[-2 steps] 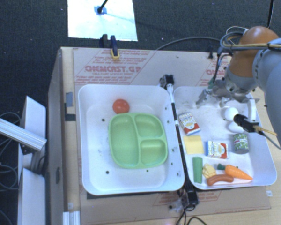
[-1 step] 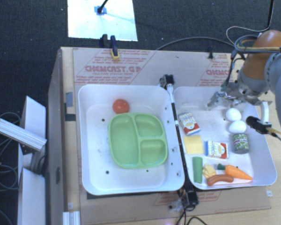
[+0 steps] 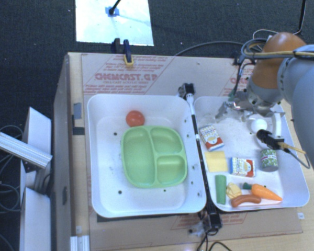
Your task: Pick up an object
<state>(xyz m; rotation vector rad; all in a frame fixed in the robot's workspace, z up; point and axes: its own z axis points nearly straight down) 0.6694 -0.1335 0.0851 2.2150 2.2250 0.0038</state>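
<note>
From the camera above the desk (image 3: 146, 77), the pincer (image 3: 239, 107) hangs over the far end of the right bin (image 3: 298, 182). I cannot tell how wide it is. Nothing is seen in it. The white egg (image 3: 259, 124) sits just beside it, a bit nearer the camera. The little milk carton (image 3: 211, 137) lies near too, more toward the left bin (image 3: 102, 156), tilted. The egg looks like the closest thing to grab.

My arm (image 3: 295, 72) runs off the frame at three o'clock. My own wrist covers my pincer (image 3: 249, 107), so its fingertips are lost to me. The printing on the small cartons (image 3: 211, 138) is too small to read.
</note>
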